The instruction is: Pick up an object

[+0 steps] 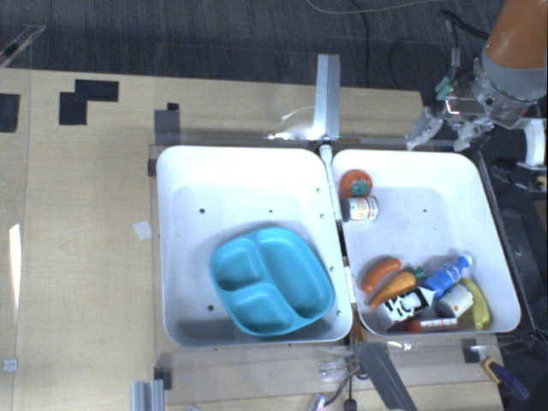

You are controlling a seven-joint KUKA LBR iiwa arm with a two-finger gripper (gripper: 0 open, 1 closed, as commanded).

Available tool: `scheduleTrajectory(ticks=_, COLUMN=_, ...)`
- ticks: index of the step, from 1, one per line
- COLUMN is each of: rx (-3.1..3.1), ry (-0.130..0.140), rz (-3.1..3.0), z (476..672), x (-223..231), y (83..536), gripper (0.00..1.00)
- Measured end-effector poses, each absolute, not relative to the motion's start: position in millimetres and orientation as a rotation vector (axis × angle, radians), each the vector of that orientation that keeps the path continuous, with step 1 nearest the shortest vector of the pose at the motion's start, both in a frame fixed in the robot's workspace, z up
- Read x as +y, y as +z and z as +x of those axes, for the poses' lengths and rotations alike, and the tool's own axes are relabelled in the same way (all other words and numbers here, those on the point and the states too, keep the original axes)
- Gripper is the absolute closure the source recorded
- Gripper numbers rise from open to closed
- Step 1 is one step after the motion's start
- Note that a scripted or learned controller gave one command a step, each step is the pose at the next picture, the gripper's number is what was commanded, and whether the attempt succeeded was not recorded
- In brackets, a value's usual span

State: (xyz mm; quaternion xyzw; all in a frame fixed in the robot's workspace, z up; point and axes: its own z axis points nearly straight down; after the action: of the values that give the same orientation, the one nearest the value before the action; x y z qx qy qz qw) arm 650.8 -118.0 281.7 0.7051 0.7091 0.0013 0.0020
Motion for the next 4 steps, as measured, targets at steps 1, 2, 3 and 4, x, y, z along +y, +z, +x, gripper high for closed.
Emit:
scheduleTrajectory(ticks=1, rx=2.343, ry=0.024, rz=2.061, z=612.4, x=-103.3, y=126.1, gripper=0.00)
scheduleTrajectory(ticks=2, rx=2.245, ry=0.012, rz=2.185, z=517.5, x=-115.8, y=89.4, gripper=0.00)
scheduleTrajectory(ticks=3, rx=2.139, ry=0.013, rz=2.288, z=545.6, x=-85.2, y=89.5, gripper=0.00)
scheduleTrajectory(ticks=4, rx=2.165, ry=0.018, rz=2.260, z=491.8, x=-83.8, y=90.2, gripper=0.00)
